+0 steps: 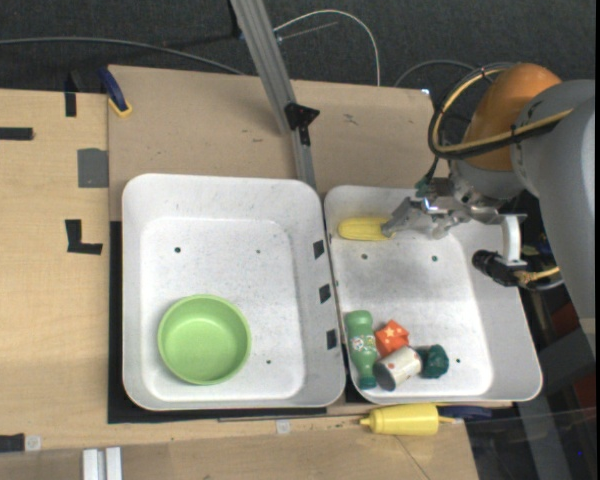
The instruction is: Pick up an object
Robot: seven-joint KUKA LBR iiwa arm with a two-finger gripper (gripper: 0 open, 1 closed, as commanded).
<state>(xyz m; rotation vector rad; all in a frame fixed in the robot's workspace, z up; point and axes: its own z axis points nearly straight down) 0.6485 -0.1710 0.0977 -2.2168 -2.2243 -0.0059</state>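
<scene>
The end effector [398, 223] sits over the far part of the right bin [500, 368], reaching in from the right, its tip just beside the right end of a yellow piece [361, 230]. Whether it is released or clenched cannot be told from this slant, and nothing is seen between its parts.

The yellow piece lies flat near the bin's far left corner, its long axis running left to right across the view, one end toward the wall between the bins and the other toward the end effector.

Well apart from it, at the near end of the same bin, a small cluster lies close together: a green bottle [360, 346] with its long axis running far to near, an orange block [391, 336] just beside it, a grey can [398, 368] on its side, and a dark green piece [435, 361] at the right of the group.

The left bin [220, 193] holds a green bowl [204, 339], upright, in its near left part.

On the counter [40, 298], just outside the near edge of the right bin, a yellow bottle [405, 420] lies with its long axis left to right.
</scene>
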